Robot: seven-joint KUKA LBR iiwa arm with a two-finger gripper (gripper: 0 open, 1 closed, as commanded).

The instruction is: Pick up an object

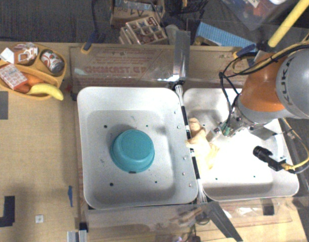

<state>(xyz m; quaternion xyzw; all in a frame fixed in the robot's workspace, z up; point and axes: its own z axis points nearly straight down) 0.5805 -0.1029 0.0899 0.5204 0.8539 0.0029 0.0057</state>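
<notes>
Gripper [226, 129] right of frame centre, finger state cannot be told (blurred) | tan toy [197, 132] in right bin [245, 185], left edge, long axis running down-right | teal bowl [133, 150] upside down, left bin [94, 135]

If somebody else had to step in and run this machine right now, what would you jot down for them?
Tool: low over the right bin; too small to tell what its grip is doing.
Things: tan toy figure at the right bin's left edge, pale yellow piece beside it; teal bowl upside down in the left bin.
Done: nothing visibly lifted.
Left: grasp one thing and raise it.
</notes>
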